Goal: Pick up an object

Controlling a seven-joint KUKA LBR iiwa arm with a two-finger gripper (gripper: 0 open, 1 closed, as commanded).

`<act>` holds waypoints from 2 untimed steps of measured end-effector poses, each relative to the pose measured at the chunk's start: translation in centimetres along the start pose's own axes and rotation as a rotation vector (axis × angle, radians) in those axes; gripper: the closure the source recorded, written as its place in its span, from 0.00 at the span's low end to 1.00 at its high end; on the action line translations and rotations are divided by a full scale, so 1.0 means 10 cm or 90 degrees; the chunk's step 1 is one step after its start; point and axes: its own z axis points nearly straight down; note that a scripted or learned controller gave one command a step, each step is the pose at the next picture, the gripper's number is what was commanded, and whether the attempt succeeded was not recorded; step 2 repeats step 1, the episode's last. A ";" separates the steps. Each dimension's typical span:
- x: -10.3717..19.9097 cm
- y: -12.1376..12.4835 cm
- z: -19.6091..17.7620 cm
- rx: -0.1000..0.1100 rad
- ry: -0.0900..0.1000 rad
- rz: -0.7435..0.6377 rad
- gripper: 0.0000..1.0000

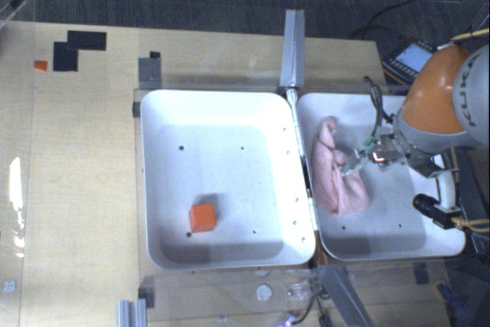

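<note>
Two bins sit side by side in the middle of the frame. The left bin (161, 165) holds an orange block (203, 217) near its lower left. The right bin (444, 241) holds a pink cloth (337, 168) bunched along its left wall, next to the divider between the bins.

The arm (440, 99) comes in from the right edge, and its gripper (360, 163) hangs low over the right bin, at mid height in the frame. The cloth lies to the gripper's left, touching it or just short of touching; I cannot tell which. The cloth's long axis runs up and down the frame, from a narrow end at its top to a wider mass at its bottom, so the gripper meets it side-on, about halfway along its right edge.

The fingers point toward the cloth, but the tips blend with the folds and the bin floor. Whether they are parted, closed, or pinching fabric cannot be told from this view.

The block lies well apart from the gripper, far to the left and lower, across the divider. By my reading the cloth is the likely target, being so much nearer. A grasp would call for a short reach leftward into the cloth's middle, closing across its narrow width.
</note>
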 end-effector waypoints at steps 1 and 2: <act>-0.03 -0.11 0.01 -0.001 0.000 -0.064 0.00; -0.03 -0.11 0.01 -0.001 0.000 -0.064 0.00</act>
